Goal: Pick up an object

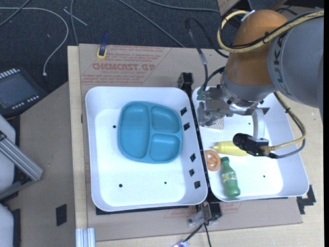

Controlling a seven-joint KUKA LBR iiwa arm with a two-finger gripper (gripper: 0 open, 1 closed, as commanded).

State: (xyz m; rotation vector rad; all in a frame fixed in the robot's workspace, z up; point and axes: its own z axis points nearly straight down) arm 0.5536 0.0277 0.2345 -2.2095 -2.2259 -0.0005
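Cardboard-covered worktop (128,60) with two white bins, arm low over the right bin (288,184).
End effector (213,112) hangs at the bin's far left corner; its opening I cannot tell. Near it lie a yellow object (229,147), a pretzel-like ring (212,160) and a green bottle (230,178); centre above one before descending.

Printed cardboard (128,63) lies beyond and left of the gripper (212,115), a yellow clip (102,50) on it. A dark screen (18,91) sits far left.
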